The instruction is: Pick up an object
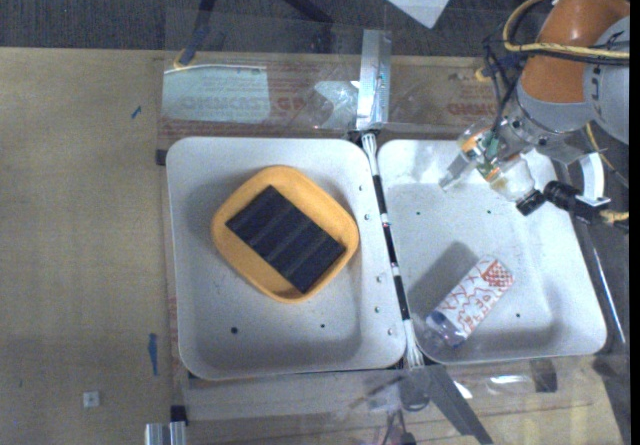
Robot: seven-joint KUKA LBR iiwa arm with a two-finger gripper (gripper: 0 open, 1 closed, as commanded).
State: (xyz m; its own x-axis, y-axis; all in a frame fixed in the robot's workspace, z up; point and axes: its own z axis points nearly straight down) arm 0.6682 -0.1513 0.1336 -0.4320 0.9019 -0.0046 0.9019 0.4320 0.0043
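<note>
Arm poised over the far edge of the right bin; nothing lifted yet.

The gripper [478,158] is seen above the far edge of the right bin [570,263], near its far right corner; whether it is open or closed cannot be told, and nothing is seen held. A bottle [470,301], clear with a red-and-white patterned label, lies on its side toward the near edge of that bin, well apart from the gripper. A yellow tray [285,231] with a dark ribbed insert rests at the middle of the left bin [190,313]. The bottle is judged the closer target: the gripper should be brought over its middle, turned across its long axis, and closed only once low enough, as a round body may roll. The label's print is too small to be read; faded lettering on the board beyond the left bin is likewise illegible.
</note>
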